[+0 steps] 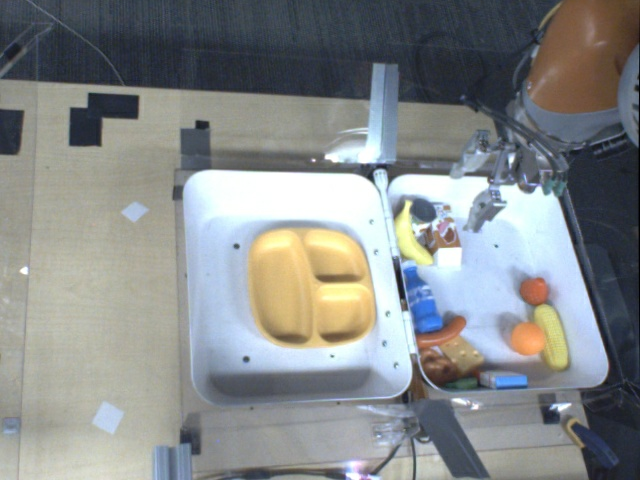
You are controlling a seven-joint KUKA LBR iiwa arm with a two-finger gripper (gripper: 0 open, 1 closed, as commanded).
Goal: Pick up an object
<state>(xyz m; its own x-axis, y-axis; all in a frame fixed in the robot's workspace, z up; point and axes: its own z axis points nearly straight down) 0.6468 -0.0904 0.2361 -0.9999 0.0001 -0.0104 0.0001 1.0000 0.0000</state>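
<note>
My gripper (481, 184) hangs over the back of the right bin (585, 268), open, with nothing between its fingers (487, 209). Just to its left lie a yellow banana (408, 236), a brown and red packet (441, 233) and a small white block (449, 258). Further forward are a blue bottle (422, 304), a red sausage (442, 329) and a brown biscuit (456, 356). At the front right sit a red fruit (535, 290), an orange (527, 339) and a corn cob (552, 335). A blue and white stick (506, 379) lies at the front edge.
The left bin (215, 268) holds a yellow divided tray (310, 285). A metal post (384, 113) stands behind the wall between the bins. Bare white floor lies in the middle of the right bin, under and in front of the gripper.
</note>
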